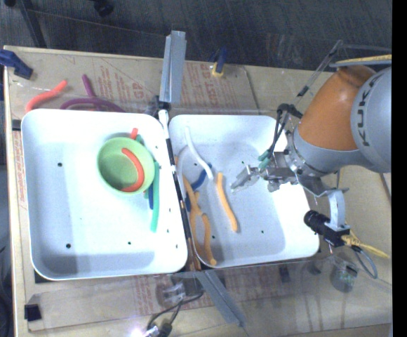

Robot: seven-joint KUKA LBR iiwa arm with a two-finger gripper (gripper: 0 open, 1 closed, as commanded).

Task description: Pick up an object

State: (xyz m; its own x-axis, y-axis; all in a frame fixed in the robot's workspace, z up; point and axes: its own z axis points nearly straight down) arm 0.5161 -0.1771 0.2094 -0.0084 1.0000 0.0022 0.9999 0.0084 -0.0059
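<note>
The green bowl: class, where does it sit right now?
The green bowl sits in the left bin, toward its upper right, with an orange strip curled inside it and a green stick beside it.

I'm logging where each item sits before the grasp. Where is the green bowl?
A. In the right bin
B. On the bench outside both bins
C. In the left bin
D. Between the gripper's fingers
C: the green bowl sits inside the left bin, with an orange strip curled in it, while the gripper is over the right bin, well apart from the bowl.
</note>
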